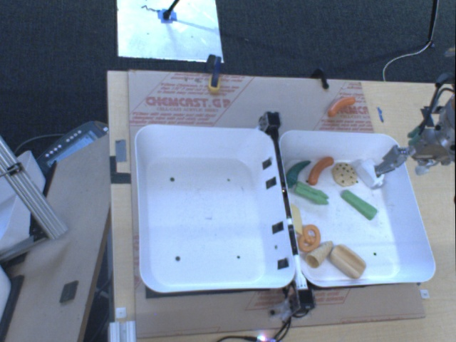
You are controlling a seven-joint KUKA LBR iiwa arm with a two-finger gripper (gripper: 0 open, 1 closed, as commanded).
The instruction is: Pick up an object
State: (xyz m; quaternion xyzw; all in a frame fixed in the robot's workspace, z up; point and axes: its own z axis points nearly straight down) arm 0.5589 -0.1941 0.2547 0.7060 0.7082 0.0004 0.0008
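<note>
Below, two white bins sit side by side on a bench; the left bin (206,212) holds nothing to grasp, while the right bin (406,212) carries all the toy food, so any pick must happen there. The gripper (377,173) reaches in from the right and hangs low over the bin's upper part, beside a small white piece (365,169) and a tan speckled cookie (345,174). Whether its fingers are spread or pressed together cannot be told, and nothing is seen between them. Nearby lie an orange sausage (320,169), a dark green curved pepper (297,171), and two green pods, one (311,193) left of the other (358,204). Toward the bin's near edge sit an orange pretzel (309,238), a cone (320,254) and a bread roll (347,261), probably scattered so each can be taken singly. A second sausage (342,106) rests outside the bins on the backing sheet (187,100), whose red lettering reads "CHEMCAST GP"; similar fainter print shows at its right.
</note>
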